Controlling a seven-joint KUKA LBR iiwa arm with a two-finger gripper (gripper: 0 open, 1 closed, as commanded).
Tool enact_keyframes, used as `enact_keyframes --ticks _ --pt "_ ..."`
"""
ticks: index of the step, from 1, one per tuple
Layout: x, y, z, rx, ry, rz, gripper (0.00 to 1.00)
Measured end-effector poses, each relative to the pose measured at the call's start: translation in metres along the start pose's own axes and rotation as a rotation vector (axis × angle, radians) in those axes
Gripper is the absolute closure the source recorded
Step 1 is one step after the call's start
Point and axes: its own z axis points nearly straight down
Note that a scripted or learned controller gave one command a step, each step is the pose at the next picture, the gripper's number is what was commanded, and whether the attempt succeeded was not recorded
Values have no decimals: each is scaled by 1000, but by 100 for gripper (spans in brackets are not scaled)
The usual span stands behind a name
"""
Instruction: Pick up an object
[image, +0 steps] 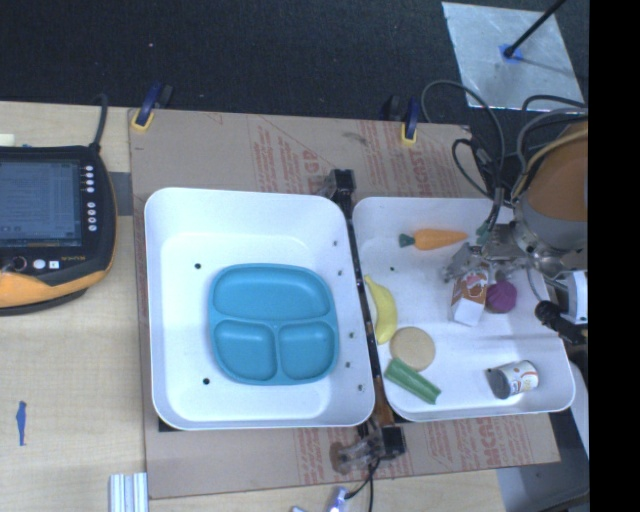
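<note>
— Carton first: where is it?
— Right bin, upper middle, tilted, with a purple ball touching its right side.
— And the gripper?
— Right above the carton's top. Metal parts splay out there, but I cannot tell how wide it is, or whether it grips the carton.
— Touching it?
— It looks to meet the carton's top edge; the angle hides the contact.
— Arm?
— Comes in from the right, orange band over the bin's right rim, wrist pointing down and left toward the carton, cables looping behind.
— What else is in that bin?
— Carrot near the top, banana against the left wall, a round cracker just beside it, a green piece below that, a small can lying low right.
— Left bin?
— Holds a blue divided plate
</note>
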Motion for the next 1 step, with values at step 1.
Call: enact_keyframes --ticks 1 --pt "-1 0 -11 0 -1 -2 100"
